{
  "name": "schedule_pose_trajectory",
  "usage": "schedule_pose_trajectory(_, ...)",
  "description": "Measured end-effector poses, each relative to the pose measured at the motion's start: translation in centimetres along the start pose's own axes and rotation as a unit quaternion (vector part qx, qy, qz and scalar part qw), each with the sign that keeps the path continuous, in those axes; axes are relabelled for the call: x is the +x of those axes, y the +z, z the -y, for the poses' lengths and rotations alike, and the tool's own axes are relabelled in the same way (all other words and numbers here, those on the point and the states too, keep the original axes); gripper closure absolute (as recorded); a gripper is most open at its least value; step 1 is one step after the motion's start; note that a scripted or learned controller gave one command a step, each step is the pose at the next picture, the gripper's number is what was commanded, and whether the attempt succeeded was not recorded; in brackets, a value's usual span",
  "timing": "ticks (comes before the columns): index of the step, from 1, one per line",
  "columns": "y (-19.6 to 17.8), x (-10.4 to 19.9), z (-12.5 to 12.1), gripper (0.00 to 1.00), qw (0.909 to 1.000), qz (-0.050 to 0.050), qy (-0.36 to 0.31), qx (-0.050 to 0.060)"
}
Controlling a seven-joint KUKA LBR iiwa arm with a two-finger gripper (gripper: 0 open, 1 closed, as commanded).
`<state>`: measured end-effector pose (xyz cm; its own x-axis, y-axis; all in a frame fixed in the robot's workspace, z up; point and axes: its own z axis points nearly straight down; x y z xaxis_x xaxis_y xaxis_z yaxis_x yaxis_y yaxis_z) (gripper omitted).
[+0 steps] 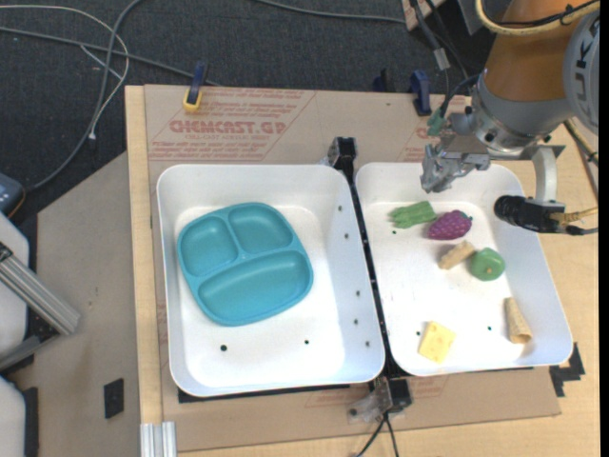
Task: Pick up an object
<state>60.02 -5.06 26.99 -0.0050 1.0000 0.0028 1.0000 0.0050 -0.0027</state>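
Note:
My gripper [436, 181] hangs over the far part of the right bin [381, 255], just above and behind a green pepper-like piece [412, 215]. Nothing shows between its fingers. Right of the green piece lies a purple bunch of grapes [449, 225]. In front of those lie a tan piece [456, 254] and a green apple [487, 265]. A yellow cheese wedge [436, 341] rests near the bin's front, and a tan cone-shaped piece [519, 321] lies at its right side.
The left bin [176, 198] holds a teal divided plate [247, 262]. A black clamp [342, 150] sits at the far end of the divider between the bins. Both bins rest on a cardboard sheet [238, 122], with cables on the dark floor behind.

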Motion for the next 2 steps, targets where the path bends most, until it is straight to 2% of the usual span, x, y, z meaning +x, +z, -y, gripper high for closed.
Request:
schedule_pose_trajectory(1,1.7,5.2,2.2,1.0,1.0,0.0,0.0,0.001)
schedule_pose_trajectory(2,2.0,10.1,2.7,1.0,1.0,0.0,-0.001,0.0)
